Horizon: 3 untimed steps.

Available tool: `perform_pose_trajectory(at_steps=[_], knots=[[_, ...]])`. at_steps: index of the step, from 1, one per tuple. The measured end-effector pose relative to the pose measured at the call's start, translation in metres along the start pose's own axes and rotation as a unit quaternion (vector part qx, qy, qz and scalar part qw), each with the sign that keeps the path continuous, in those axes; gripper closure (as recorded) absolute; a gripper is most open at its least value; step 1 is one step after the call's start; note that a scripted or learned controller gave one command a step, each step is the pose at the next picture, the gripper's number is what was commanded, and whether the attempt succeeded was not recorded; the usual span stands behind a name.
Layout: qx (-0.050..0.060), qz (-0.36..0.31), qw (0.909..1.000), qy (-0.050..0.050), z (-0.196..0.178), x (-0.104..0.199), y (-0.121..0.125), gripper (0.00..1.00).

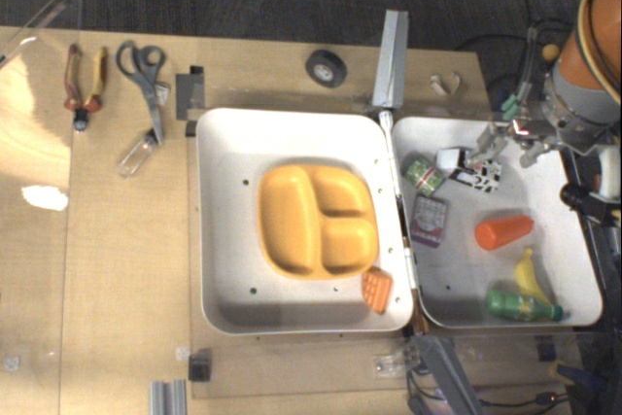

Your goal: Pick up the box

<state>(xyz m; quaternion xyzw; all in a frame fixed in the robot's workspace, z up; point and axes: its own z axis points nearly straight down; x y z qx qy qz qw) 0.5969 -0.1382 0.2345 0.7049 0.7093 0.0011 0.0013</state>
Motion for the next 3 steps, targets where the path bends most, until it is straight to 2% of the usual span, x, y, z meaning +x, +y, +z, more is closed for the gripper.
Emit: perform_pose_trajectory(at_steps=[1, 2, 3], knots=[[0.000, -0.010, 1.0000, 0.000, 0.123, 0.036, -0.052, 0.00], [-0.008, -0.066, 0.9978, -0.003, 0.139, 0.049, -0.037, 0.00], [-0.015, -0.069, 0.9975, -0.002, 0.127, 0.053, -0.033, 1.00]])
